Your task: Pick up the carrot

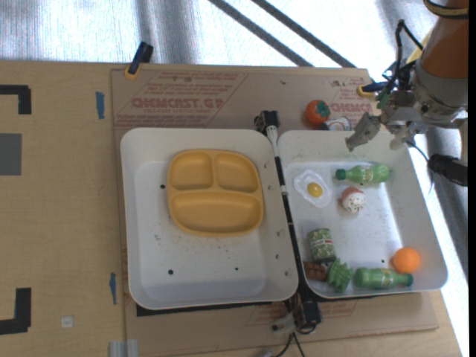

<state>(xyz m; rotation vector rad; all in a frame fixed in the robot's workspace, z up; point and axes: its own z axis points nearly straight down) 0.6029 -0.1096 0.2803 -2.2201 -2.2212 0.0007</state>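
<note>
Camera view: the carrot (318, 271) is hard to make out. My best guess is the brown-orange stub at the near edge of the right bin (372, 229), wedged between the green can (321, 244) and a bumpy green tuft (340, 274). That crowding leaves little room for a grasp. The gripper (379, 135) hovers well apart over the bin's far rim, spread and empty.

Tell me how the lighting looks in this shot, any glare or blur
Camera view: bright and even, the floor beyond the bench washed out with pale streaks; the white right bin edges toward overexposed; the gripper looks soft, while the yellow plate stays fairly sharp; shadows are faint.
</note>
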